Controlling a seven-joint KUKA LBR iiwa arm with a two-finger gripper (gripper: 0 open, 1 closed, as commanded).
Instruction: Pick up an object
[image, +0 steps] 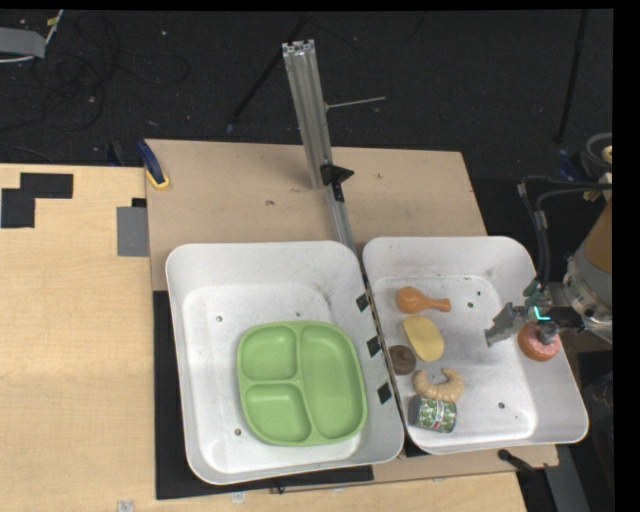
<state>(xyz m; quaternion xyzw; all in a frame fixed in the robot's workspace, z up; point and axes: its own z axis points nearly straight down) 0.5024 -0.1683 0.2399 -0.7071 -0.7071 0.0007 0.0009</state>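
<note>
My gripper (518, 330) hangs low over the right edge of the right bin (500, 262). A red-orange round object (541, 345) lies right beside it, partly covered by the gripper's body. Further left in the same bin lie an orange drumstick-shaped toy (421, 299), a yellow oblong piece (424, 338), a small brown disc (402, 358), a tan knobbly piece (440, 382) and a green-labelled can (437, 414) on its side. I cannot make out whether anything is in the gripper.
The left bin (200, 280) holds a green divided plate (300, 382). A metal post (308, 110) rises behind the bins, near where they meet. Black clips (372, 345) sit along the seam between the bins.
</note>
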